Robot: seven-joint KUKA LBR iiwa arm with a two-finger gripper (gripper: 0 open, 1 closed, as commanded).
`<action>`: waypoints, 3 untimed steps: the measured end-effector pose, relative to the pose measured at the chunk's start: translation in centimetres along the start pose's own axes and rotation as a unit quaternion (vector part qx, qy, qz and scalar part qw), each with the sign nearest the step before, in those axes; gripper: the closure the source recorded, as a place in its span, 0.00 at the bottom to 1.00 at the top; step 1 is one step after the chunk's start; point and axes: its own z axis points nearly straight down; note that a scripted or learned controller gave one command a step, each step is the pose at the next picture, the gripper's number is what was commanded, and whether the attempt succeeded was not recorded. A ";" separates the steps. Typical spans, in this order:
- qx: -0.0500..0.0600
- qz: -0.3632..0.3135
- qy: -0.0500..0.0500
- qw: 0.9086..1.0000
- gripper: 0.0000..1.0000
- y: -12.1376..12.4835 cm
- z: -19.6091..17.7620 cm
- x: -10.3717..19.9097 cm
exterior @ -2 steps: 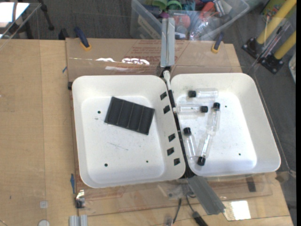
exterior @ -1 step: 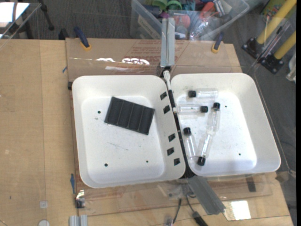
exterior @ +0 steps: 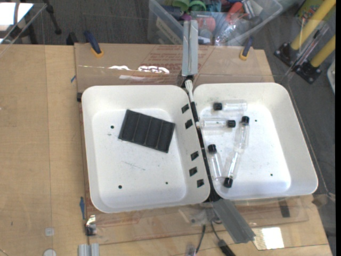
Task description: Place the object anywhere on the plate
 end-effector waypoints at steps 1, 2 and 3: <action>-0.002 0.000 -0.004 1.000 1.00 0.1 -1.2 -0.1; -0.004 0.000 -0.008 1.000 1.00 0.2 -2.4 -0.2; 0.002 -0.106 0.007 0.994 1.00 -1.9 1.1 4.2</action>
